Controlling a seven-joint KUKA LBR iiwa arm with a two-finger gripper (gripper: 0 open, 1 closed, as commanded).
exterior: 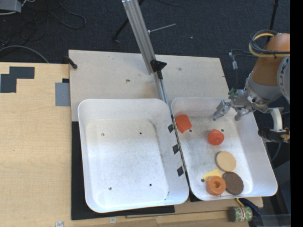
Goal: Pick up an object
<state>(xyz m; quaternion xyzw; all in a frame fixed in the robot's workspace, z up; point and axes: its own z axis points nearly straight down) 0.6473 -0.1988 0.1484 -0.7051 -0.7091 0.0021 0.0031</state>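
Gripper (229,110) at right bin's (265,164) upper-right edge, fingers apart, nothing between. Orange block (182,123) upper left in bin; red cap (216,137) center; tan disc (226,161), brown disc (233,183), orange ring (216,185) lower right. No legible writing.

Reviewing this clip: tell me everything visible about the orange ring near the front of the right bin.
The orange ring is a small, smooth, doughnut-shaped piece, plastic by its look, lying flat with its hole facing up. It sits on the floor of the right bin, near the front edge. It touches the dark brown disc at its right and partly covers a yellow piece behind it. The pincer hovers well away, over the bin's far end.
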